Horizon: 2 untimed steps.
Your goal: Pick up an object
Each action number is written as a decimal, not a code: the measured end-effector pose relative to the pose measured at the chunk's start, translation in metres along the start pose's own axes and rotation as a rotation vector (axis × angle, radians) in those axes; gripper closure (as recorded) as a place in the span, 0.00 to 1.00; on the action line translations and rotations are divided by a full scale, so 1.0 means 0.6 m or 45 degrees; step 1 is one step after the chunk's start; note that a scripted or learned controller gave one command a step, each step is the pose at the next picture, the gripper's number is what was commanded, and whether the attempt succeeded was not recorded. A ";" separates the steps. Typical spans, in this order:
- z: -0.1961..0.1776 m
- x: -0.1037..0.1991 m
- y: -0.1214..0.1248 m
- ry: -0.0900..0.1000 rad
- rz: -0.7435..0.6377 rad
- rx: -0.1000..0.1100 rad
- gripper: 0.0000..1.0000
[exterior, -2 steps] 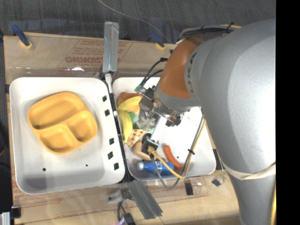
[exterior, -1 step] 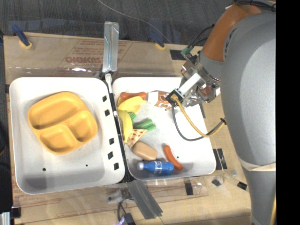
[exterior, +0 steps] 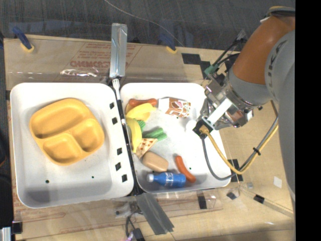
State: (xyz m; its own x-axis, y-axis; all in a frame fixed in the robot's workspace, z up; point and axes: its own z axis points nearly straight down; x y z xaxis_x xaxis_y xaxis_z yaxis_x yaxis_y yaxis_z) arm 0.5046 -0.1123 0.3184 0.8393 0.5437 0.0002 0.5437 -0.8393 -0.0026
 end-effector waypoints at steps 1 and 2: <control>-0.118 0.011 0.117 0.000 0.104 -0.003 1.00; 0.034 -0.089 0.050 -0.008 0.281 0.006 1.00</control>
